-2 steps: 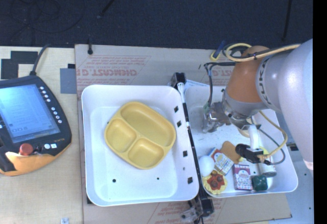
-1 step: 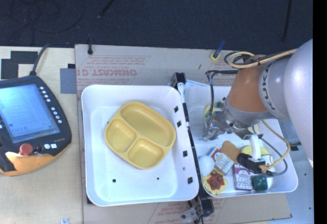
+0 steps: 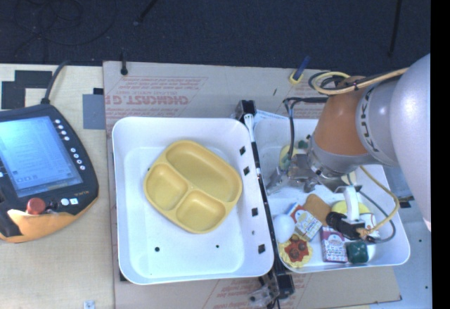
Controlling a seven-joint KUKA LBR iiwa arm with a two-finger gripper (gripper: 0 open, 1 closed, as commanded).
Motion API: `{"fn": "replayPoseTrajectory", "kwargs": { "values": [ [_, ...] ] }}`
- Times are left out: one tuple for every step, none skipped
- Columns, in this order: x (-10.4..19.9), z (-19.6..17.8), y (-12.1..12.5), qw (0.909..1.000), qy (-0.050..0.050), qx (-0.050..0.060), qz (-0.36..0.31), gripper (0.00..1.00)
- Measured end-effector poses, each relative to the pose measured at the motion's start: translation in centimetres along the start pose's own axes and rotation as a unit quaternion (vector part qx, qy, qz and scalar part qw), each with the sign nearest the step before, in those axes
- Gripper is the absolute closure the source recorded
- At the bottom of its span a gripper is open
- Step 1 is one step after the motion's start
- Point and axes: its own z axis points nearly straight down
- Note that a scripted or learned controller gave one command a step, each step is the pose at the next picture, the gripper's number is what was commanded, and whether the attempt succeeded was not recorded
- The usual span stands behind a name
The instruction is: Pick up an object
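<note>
— Over the right bin (image 3: 398,231), towards its far-left part: gripper (image 3: 299,172), low beneath the grey wrist (image 3: 339,160) and the orange band (image 3: 339,126) of the arm reaching in from the right.

— Spread, pressed together, or pinching something?

— Cannot tell. Hidden under the wrist from this slanted angle.

— And the things to pick?

— All in that same right bin, crowded along its near edge and near-left corner. White egg-shaped piece (image 3: 283,225) close against the left wall. Just beside it, a small printed packet (image 3: 307,223). Nearer the rim, a round flat piece with red on top (image 3: 296,251). To its right, a red carton (image 3: 334,246), then a dark green lump (image 3: 357,252) touching the carton's side. Behind those, a yellow piece (image 3: 340,207) and a brown one (image 3: 318,203), both near the wrist.

— Anything right at the gripper?

— A yellow-green item (image 3: 286,157) just beside it, by the far-left part of the bin; contact or gap, impossible to say.

— Left bin?

— Left bin (image 3: 140,258): a yellow divided plate (image 3: 193,186) with three compartments, lying flat around the middle, tilted relative to the bin's walls, well apart from the gripper.

— Around the bins?

— Cardboard sheet (image 3: 162,89) under both bins, on the tabletop (image 3: 77,258). At the tabletop's left edge, a control pendant with a lit screen (image 3: 39,163), well apart from everything else.
</note>
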Motion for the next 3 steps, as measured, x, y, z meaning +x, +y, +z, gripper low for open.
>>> {"fn": "replayPoseTrajectory", "kwargs": {
  "values": [
    [-1.6, 0.0, -5.2, 1.0000, 0.001, 0.001, 0.000, 0.00],
    [-1.6, -1.1, -5.1, 1.0000, 0.002, 0.000, 0.002, 1.00],
    [-1.6, -1.0, -5.1, 1.0000, 0.002, 0.001, 0.002, 0.00]
  ]
}}
